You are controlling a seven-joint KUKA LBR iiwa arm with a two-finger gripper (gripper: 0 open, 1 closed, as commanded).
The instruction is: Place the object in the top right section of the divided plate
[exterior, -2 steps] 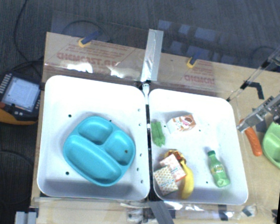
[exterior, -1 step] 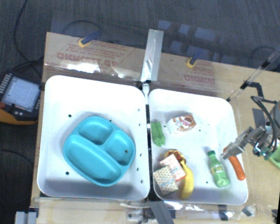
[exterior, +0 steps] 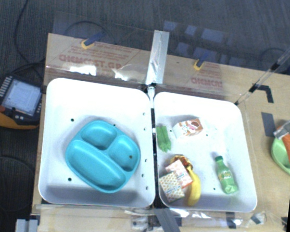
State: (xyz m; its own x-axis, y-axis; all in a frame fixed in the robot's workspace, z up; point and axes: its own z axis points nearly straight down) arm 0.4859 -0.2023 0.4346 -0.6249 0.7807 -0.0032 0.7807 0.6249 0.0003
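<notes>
Nothing is picked yet: the divided plate (exterior: 103, 155) lies bare in the left bin (exterior: 58, 97), candidates like the green bottle (exterior: 225, 175) and banana (exterior: 194, 190) wait in the right bin (exterior: 238, 124), and I cannot tell the gripper's state, so a grasp comes first.

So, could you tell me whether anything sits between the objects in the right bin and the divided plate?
Only the two bins' adjoining walls lie between the objects and the blue divided plate. The plate's top right section shows nothing in it, and nothing visible lies beside it in the left bin.
</notes>
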